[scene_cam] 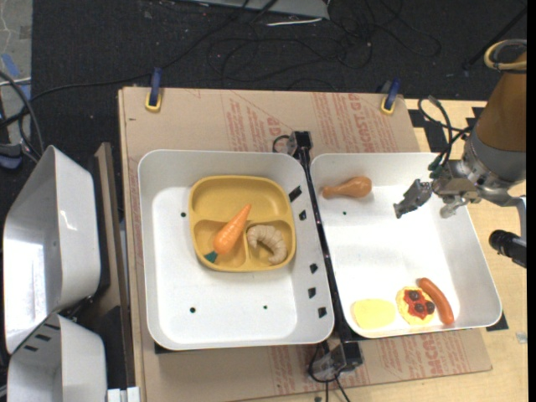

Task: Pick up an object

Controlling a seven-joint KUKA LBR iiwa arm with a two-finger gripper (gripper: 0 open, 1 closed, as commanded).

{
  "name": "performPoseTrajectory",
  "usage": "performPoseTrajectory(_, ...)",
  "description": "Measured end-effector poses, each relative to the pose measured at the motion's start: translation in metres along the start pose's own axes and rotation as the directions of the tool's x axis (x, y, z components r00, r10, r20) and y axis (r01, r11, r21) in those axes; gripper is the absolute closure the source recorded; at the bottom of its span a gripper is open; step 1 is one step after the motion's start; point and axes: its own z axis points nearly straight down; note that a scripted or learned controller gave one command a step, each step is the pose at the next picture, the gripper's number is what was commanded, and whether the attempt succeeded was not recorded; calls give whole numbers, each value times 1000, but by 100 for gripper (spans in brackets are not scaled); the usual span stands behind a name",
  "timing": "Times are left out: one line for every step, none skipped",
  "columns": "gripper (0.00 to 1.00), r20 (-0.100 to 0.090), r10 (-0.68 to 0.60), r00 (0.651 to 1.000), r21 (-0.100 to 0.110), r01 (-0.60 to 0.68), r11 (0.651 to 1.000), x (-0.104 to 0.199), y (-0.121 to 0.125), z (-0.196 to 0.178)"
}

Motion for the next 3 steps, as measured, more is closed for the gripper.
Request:
performPoseTrajectory(0, 2, -3, 1000, -12, 3, 1000, 0, 3, -6)
performPoseTrajectory(0, 2, -4, 1000, -10, 4, 1000, 4, 13, 45)
performPoseTrajectory(0, 2, -1, 1000, -9, 1, 1000, -2, 19, 92)
